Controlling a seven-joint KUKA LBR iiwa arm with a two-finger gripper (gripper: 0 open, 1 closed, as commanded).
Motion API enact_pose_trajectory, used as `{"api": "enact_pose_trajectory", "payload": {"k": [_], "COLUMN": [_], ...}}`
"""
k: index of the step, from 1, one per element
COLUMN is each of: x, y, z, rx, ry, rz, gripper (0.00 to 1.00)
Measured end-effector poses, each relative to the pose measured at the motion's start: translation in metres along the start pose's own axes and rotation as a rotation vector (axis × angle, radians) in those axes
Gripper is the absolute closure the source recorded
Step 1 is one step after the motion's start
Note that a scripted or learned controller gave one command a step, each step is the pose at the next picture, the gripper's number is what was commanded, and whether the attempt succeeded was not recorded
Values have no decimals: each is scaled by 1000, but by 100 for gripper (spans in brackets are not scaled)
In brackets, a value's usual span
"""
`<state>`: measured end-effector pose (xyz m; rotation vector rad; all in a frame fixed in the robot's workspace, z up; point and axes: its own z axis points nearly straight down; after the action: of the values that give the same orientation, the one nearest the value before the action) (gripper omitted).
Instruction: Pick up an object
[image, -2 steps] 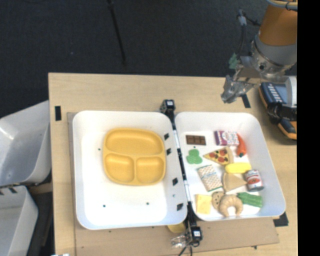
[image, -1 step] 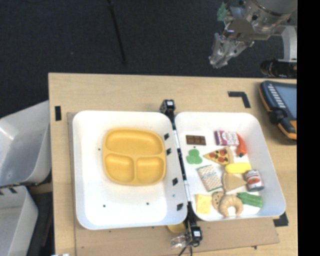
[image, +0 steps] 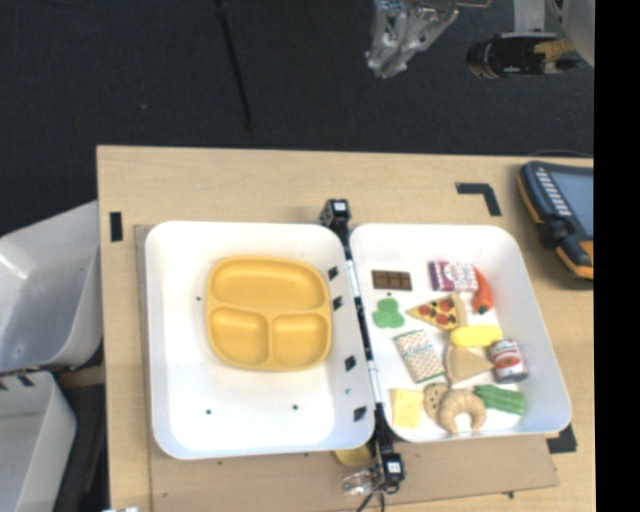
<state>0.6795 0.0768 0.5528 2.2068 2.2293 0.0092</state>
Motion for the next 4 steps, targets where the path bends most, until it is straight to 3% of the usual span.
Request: {"api": "enact_pose_trajectory", "payload": {"k": [1, 2, 3, 4], "x": [-51, 18, 12, 118], "y": [-1, -12, -9, 6], "z": [111, -3, -5, 7], "rx": [22, -2, 9, 12], "ry": [-5, 0, -6, 0], "rz": [15, 3, 8, -1], "gripper": [100, 100, 100, 100]}}
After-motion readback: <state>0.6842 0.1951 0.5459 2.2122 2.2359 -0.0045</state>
